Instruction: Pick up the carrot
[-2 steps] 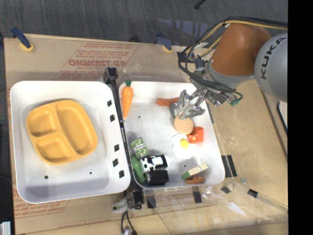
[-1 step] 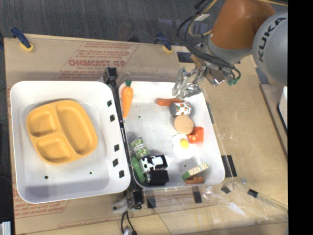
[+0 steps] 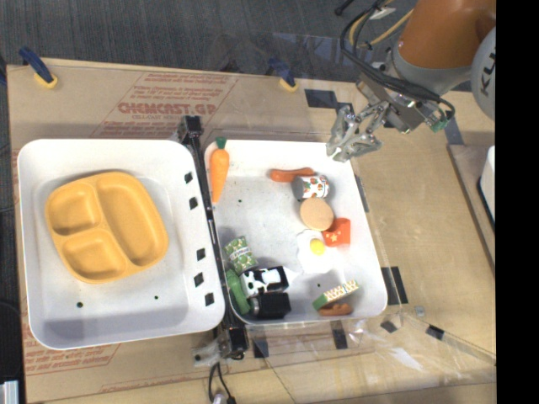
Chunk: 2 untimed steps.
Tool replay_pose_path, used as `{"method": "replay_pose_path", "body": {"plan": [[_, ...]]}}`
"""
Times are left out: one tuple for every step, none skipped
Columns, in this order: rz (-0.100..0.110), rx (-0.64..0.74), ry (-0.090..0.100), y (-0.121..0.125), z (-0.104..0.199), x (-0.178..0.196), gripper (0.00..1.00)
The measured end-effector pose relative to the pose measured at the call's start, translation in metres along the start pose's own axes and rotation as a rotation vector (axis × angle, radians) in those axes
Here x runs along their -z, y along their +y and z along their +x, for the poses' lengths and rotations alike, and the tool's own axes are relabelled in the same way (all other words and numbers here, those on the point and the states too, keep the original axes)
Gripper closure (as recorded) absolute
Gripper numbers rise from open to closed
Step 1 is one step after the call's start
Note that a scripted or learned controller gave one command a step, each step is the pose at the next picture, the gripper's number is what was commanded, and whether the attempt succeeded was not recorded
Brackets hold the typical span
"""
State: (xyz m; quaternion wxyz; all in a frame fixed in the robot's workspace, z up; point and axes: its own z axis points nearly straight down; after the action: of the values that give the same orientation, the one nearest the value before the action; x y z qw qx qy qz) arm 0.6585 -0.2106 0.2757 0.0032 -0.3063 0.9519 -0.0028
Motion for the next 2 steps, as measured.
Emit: {"method": "replay_pose_path", "body": {"plan": [[0.002, -0.004, -0.002, 0.0, -0.001, 0.05, 1.0], [-0.006, 0.068, 0.003, 0.002, -0.001, 0.03, 1.0]]}}
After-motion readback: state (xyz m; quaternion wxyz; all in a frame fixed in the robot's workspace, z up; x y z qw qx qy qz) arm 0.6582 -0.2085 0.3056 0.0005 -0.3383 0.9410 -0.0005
